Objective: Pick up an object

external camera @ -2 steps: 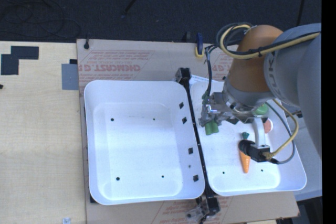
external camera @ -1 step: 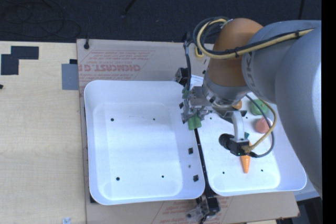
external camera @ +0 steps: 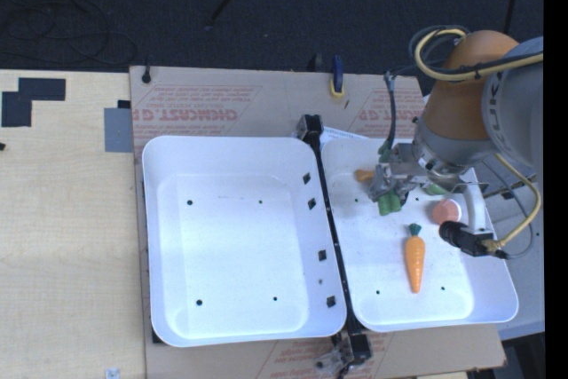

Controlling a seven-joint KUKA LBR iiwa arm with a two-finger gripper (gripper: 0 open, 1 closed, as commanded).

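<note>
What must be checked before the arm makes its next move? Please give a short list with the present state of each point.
1. Gripper is over the right bin: ok.
2. Green object lies right at the gripper: ok.
3. Green object is held between the fingers: cannot tell.
4. Toy carrot lies apart from the gripper: ok.
5. Pink object is free of the arm: cannot tell, partly hidden.

I watch through one fixed camera above the bench [external camera: 71,217], tilted downward. Both white bins [external camera: 169,191] fit within its fairly wide frame.
</note>
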